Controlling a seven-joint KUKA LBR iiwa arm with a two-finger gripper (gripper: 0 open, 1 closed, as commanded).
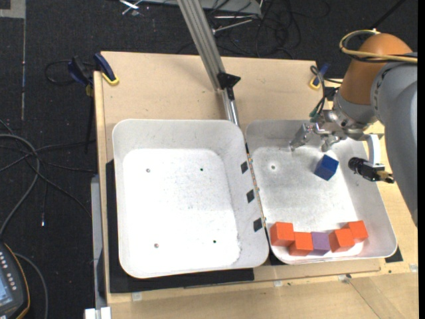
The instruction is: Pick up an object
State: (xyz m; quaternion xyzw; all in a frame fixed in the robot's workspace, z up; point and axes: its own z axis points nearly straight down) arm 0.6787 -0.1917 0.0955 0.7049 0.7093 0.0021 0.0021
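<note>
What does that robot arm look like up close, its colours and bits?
The arm is smooth grey with a rounded orange band above the wrist, and a thin yellow cable loops over it. Its gripper is bare silvery metal, small and angular.

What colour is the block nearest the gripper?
Blue block, seen in the camera view, in the right bin.
</note>
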